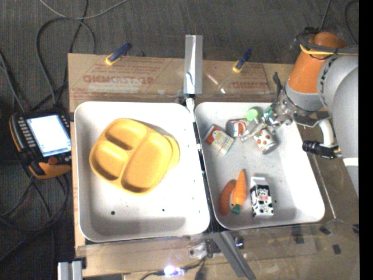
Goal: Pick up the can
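Observation:
The can (236, 127), red and silver, lies on its side in the back part of the right bin (291, 185). My gripper (261, 125) is low in that bin, just right of the can and close against it. A green round piece (253, 114) sits right behind the gripper. A white cup with red spots (266, 140) lies just in front of it. The arm with its orange band (306, 72) comes in from the right over the bin's back corner.
A small red-and-white carton (218, 139) lies left of the can. A carrot (236, 194) and a cow-print milk carton (262, 197) lie at the bin's front. The left bin (93, 214) holds a yellow divided plate (134, 154).

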`<state>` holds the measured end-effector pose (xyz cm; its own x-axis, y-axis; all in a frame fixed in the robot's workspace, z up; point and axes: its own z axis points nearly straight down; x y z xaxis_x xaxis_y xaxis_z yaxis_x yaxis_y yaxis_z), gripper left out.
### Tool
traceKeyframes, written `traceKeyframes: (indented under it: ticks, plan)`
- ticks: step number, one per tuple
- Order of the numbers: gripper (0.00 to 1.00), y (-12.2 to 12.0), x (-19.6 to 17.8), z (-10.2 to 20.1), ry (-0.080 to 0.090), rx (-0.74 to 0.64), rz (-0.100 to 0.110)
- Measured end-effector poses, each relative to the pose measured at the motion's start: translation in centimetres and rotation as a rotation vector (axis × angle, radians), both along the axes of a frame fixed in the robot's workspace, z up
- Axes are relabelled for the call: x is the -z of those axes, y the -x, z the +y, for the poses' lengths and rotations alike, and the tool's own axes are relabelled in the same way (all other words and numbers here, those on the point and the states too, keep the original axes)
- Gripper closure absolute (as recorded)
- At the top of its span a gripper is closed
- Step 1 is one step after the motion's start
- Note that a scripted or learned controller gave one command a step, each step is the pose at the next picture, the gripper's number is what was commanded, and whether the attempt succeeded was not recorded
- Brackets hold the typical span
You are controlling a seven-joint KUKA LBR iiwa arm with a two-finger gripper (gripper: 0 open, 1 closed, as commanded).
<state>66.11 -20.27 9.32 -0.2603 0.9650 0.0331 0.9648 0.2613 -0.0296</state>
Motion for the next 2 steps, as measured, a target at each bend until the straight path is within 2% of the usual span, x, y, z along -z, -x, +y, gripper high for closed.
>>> traceKeyframes:
  ticks: [1, 2]
  plan:
    - [1.00, 0.2, -0.2, -0.5, 0.014, -0.006, 0.003]
    - [1.00, 3.8, -11.0, 3.9, 0.026, 0.096, -0.031]
